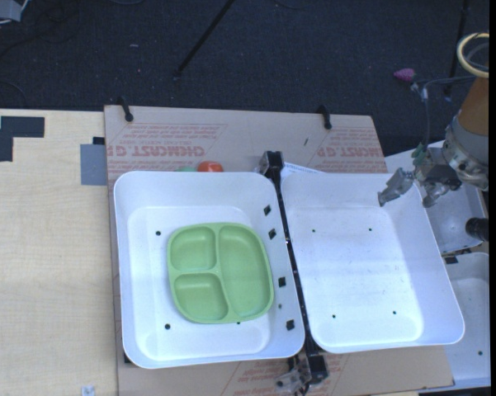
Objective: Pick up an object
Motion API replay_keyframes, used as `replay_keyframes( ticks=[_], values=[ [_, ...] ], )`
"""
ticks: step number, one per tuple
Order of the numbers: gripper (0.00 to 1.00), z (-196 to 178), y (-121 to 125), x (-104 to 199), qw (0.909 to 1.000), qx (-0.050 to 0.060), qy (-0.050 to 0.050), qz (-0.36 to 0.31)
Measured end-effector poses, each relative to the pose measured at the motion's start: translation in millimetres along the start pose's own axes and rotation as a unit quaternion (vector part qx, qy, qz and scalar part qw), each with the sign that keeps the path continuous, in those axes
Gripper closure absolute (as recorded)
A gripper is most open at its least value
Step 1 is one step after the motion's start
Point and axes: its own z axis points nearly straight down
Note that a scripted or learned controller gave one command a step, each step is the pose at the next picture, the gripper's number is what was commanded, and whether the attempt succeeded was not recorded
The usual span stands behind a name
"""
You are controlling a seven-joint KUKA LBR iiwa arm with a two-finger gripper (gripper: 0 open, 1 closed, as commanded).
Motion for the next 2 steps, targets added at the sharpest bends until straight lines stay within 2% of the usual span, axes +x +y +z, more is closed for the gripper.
replay_keyframes(
  ticks=[1, 2],
  values=[
    [0.0, -6, 2, 0, 1.0, -0.006, -0.001, -0.001],
    [0.0, 49, -8, 1, 1.0, -0.002, 0.0, -0.001]
  ],
)
